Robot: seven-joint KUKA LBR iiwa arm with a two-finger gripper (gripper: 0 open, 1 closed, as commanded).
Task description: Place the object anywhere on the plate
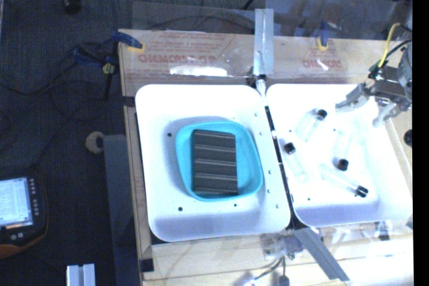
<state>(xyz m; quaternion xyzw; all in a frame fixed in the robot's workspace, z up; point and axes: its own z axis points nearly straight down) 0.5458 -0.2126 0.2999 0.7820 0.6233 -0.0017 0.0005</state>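
A blue plate [253,164] sits in the middle of the left bin [154,144]. A dark grey ribbed block [214,162] lies flat on the plate, covering most of its centre. My gripper [367,108] hangs over the upper right part of the right bin [395,171], far from the plate. It is open, with its two fingers spread and nothing between them. Just to its lower left lies a clear vial with a black cap [311,122].
Several clear vials with black caps lie scattered in the right bin, among them one near the divider [292,156] and one near the front [348,185]. A metal post [263,43] stands behind the bins' shared wall. Cables run off the bench at the left.
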